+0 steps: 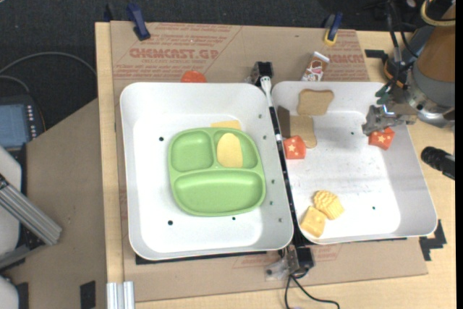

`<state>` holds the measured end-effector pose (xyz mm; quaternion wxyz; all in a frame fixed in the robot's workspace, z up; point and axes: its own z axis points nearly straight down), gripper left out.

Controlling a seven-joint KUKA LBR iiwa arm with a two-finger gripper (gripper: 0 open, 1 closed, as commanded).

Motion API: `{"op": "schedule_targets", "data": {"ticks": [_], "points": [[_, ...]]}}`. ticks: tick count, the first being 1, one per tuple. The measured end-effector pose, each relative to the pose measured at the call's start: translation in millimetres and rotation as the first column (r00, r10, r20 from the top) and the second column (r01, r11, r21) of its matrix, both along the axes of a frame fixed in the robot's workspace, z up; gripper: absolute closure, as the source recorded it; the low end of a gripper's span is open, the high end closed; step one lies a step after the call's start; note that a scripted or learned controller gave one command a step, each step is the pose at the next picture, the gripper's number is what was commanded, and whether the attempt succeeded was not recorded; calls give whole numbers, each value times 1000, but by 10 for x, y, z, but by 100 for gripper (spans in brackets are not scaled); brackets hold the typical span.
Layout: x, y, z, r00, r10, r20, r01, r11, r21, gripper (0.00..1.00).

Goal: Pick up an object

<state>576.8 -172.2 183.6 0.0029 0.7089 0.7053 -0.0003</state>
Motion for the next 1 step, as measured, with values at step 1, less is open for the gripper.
{"op": "schedule_targets", "data": {"ticks": [1], "points": [[472,-174,178,1000,7,4,-7,1000,1,100]]}}
